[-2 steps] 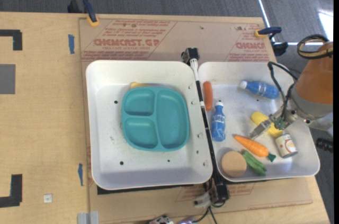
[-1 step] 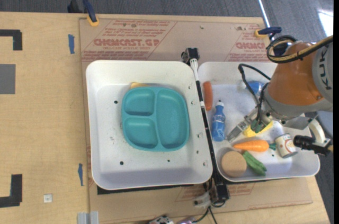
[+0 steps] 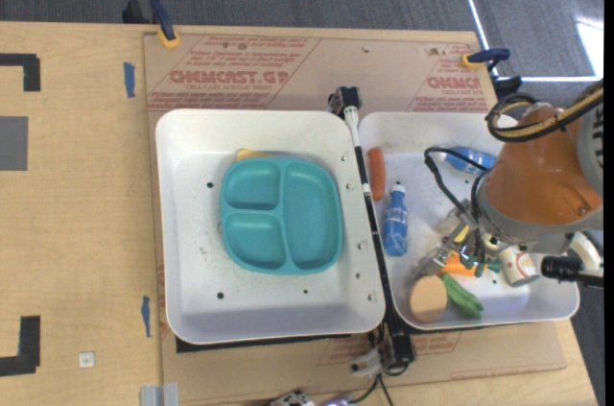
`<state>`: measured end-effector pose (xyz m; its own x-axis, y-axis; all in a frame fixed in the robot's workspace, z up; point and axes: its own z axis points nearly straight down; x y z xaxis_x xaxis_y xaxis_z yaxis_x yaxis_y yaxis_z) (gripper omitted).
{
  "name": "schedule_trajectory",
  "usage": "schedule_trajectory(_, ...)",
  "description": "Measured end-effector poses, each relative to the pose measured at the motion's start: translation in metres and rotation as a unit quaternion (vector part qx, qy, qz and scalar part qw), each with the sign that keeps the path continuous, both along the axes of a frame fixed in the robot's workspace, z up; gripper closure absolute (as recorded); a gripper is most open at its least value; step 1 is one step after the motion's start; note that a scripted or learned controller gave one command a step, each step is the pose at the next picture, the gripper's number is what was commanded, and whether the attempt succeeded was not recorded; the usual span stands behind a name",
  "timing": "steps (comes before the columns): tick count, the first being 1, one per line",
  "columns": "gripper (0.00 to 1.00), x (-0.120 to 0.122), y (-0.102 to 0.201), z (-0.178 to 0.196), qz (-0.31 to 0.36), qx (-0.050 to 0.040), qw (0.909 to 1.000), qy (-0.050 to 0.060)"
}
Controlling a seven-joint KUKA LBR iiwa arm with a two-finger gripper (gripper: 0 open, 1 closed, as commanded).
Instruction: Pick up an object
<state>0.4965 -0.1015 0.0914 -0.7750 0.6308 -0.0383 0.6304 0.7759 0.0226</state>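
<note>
Worktop (image 3: 67, 231): light wooden surface carrying a brown cardboard sheet (image 3: 288, 68) printed in red, with two shallow white bins on it side by side.
Left bin (image 3: 182, 155): holds a teal divided tray (image 3: 282, 214) with three compartments, lying flat near the bin's middle; a small yellowish item shows at the tray's far edge, too hidden to identify.
Right bin (image 3: 552, 303): holds several small objects, with the arm above its right half.
Blue bottle (image 3: 395, 222): lies near the right bin's left wall, white cap toward the far side.
Orange-red stick-shaped object (image 3: 377, 174): lies just beyond the bottle, close to the divider between the bins.
Tan round object (image 3: 429, 299): rests at the near edge of the right bin.
Green object (image 3: 463, 295): lies just right of the tan round object, touching or almost touching it.
Blue object (image 3: 472, 158): at the far side of the right bin, partly hidden by the arm.
Arm (image 3: 537, 169): orange band and black cables visible, reaching in from the right over the right bin.
Hand (image 3: 462, 252): lowered into the right bin among small orange and white items, just above the green object; finger state cannot be determined, and no object is seen between the fingers.
Clamps: blue and yellow clamps (image 3: 165, 20) hold the cardboard's far corners.
</note>
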Motion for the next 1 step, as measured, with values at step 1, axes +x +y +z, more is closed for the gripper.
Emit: schedule_trajectory(1,0.00,-0.0138,0.0040,-0.0046,-0.216,0.0079,0.9763,0.014)
